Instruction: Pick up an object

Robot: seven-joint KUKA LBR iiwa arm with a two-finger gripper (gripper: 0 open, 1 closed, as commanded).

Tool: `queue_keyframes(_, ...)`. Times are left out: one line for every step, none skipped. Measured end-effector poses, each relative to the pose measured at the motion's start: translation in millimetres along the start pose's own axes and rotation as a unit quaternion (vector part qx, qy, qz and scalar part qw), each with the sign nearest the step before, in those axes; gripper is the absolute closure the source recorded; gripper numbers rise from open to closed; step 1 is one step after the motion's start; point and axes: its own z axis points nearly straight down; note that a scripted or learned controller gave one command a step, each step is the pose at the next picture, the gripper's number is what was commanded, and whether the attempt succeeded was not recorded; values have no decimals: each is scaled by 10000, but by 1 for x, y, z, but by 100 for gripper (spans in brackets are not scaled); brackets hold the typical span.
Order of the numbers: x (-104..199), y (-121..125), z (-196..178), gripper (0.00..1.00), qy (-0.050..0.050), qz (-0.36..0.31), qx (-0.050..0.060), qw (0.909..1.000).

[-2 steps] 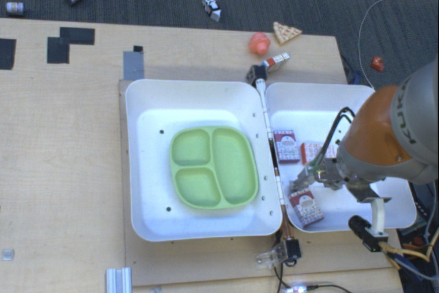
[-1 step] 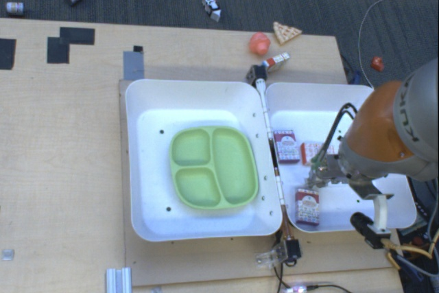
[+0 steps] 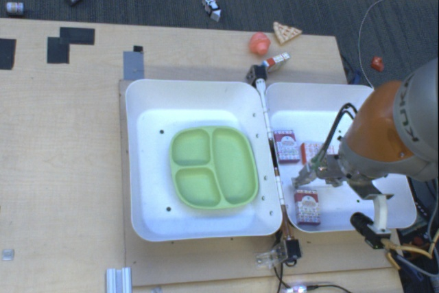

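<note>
Two small red-and-white boxes lie in the right bin (image 3: 329, 116): one (image 3: 286, 146) near its left wall, another (image 3: 308, 207) at its front. A third red-and-white item (image 3: 312, 150) shows partly behind the arm. My gripper (image 3: 305, 177) reaches in from the right and hovers between the two boxes, just above the front one. Its tip is small and dark against the bin floor.
The left bin (image 3: 147, 168) holds a green three-compartment plate (image 3: 213, 167). Beyond the bins on the bench lie a red ball (image 3: 259, 43), a pizza-slice toy (image 3: 286, 31) and a small marker-like item (image 3: 277, 61). Cables run by the front right corner.
</note>
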Motion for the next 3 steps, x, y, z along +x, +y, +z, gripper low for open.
queue_keyframes(1, 2, -10, 100, 1, -14, -19, 10000)
queue_keyframes(1, 2, -10, 0, 1, -14, -18, 10000)
queue_keyframes(2, -3, 11, 0, 18, 10, 42, 10000)
